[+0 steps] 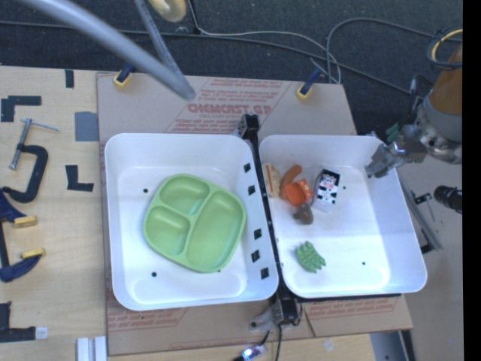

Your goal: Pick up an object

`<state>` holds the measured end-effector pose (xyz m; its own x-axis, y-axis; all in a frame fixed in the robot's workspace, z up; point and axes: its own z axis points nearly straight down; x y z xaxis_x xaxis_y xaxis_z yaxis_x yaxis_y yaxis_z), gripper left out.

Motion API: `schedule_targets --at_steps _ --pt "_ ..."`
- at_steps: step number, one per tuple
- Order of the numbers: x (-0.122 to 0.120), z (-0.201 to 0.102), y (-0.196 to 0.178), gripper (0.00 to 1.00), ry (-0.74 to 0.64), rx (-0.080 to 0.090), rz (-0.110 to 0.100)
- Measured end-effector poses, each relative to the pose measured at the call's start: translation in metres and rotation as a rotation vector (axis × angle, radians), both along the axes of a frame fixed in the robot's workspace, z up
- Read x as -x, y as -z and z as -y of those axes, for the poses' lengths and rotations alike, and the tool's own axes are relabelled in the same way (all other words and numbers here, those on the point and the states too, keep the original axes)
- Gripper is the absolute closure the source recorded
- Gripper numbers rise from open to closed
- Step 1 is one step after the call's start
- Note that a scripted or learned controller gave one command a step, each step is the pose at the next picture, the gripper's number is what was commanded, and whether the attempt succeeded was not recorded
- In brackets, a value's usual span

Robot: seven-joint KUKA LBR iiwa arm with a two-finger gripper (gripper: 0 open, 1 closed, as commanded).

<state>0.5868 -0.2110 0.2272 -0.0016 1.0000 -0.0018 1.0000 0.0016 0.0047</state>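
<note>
The right bin (391, 224) holds several small objects near its left side: an orange toy (297, 192), a reddish sausage-like piece (290, 174), a tan strip (271, 177), a black-and-white cow-patterned block (326, 188), a brown lump (304, 215) and a green leafy toy (310, 256). My gripper (378, 162) hovers at the bin's upper right rim, well right of the objects. Nothing shows between its fingers.
The left bin (120, 201) holds a green divided plate (195, 222). Black clips run along the divider between the bins (259, 201). Clamps and tools lie on the bench at far left (26, 171). Cables run behind the bins.
</note>
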Motion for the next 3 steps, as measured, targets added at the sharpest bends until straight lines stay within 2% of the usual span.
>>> schedule_targets --at_steps 1,2,3 --pt "-0.001 0.000 -0.047 1.00 0.000 0.000 0.000" --pt "-0.010 -0.051 -0.050 1.00 -0.004 -0.003 -0.004" --pt "-0.013 -0.104 -0.030 1.00 -0.004 -0.003 -0.007"
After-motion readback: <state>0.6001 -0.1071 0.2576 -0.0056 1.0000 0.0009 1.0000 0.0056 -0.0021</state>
